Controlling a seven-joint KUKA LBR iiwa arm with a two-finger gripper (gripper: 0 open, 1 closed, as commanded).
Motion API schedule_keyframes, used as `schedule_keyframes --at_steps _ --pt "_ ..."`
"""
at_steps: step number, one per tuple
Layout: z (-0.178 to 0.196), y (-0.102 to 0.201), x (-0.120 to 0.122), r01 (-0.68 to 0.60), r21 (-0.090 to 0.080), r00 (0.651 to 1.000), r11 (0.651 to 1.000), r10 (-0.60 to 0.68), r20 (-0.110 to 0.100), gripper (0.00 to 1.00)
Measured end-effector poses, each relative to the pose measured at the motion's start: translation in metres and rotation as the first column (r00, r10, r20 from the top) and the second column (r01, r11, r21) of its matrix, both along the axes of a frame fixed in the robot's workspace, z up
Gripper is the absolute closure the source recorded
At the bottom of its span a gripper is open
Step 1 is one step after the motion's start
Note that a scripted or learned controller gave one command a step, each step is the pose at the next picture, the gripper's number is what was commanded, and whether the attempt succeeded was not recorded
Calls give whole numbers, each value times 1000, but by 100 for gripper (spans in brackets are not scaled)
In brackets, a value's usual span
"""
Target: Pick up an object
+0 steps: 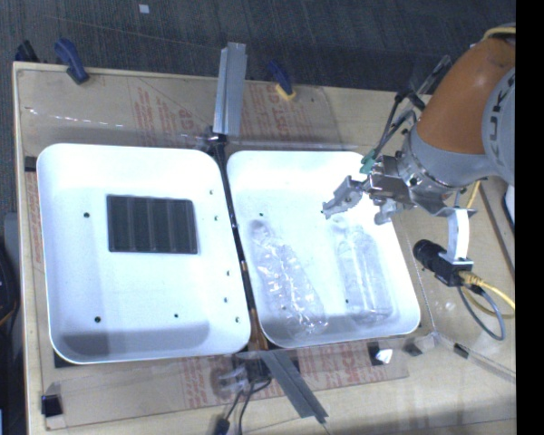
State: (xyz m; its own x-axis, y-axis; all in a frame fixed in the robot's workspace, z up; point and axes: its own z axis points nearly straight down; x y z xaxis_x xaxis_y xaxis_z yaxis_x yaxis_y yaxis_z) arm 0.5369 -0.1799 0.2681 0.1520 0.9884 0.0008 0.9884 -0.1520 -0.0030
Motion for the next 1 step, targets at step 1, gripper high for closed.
schedule_keyframes --at_steps 1 --pt "23 13 -9 -22 -1 1000 1000 22 3 0"
